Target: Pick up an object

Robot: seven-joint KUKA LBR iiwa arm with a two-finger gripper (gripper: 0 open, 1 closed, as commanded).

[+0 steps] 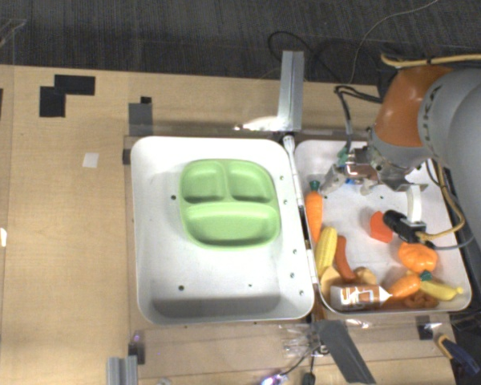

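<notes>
Two white bins sit side by side on the counter [56,239]: a left bin [156,295] and a right bin [305,155]. The left one carries one green plate [228,201] with three compartments. The right one carries one carrot [313,212], one corn cob [326,248], one sausage [344,261], one banana [441,290], one red piece [379,227] and two orange pieces [418,256] [405,285]; other small items near its front wall are too jumbled to count.

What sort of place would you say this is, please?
Probably a robotics lab's pick-and-place bench: a wooden bench bearing two white bins, a green divided plate, toy food such as a carrot, and loose cables.
</notes>
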